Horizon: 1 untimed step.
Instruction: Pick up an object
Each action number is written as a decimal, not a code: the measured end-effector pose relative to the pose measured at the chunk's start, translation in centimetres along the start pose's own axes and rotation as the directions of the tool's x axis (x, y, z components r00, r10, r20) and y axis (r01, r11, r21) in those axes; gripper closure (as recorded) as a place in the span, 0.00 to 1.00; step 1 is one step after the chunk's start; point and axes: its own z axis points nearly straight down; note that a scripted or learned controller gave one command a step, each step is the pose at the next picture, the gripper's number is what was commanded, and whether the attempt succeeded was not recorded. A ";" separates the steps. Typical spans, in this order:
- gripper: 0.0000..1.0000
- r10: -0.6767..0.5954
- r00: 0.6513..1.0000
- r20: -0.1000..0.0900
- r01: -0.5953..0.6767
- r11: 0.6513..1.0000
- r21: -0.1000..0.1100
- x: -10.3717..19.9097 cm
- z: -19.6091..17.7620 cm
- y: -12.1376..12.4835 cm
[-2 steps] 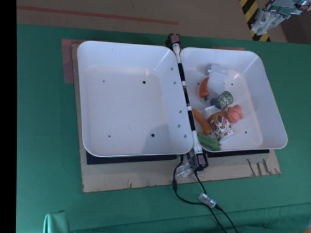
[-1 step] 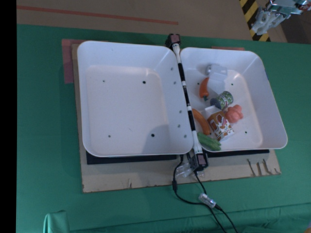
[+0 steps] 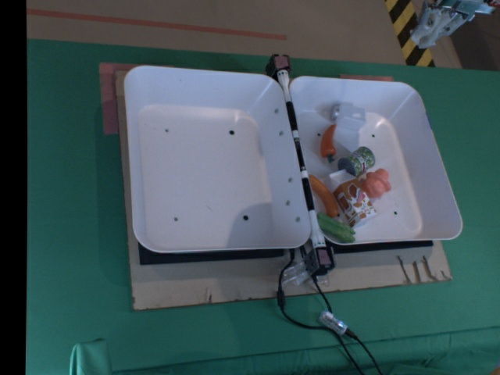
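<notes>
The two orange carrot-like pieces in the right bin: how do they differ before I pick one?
The upper carrot is shorter, redder and stands nearly straight up the view in the bin's middle, next to the small can. The lower carrot is longer, paler orange, slanted, and lies against the bin's left wall near the green pod. Both are tapered and lie flat.

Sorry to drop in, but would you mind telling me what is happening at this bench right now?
A robot arm is set to pick an object out of two white bins. At this moment its claw sits up at the top right corner of the view, well away from the bins and touching nothing. All the items lie in the right bin: a small can, a printed carton, an orange carrot, a green vegetable and a white piece. Nothing has been grasped yet.
</notes>
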 end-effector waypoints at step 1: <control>1.00 0.004 1.000 -0.005 -0.004 1.000 0.006 -0.2 1.5 -10.4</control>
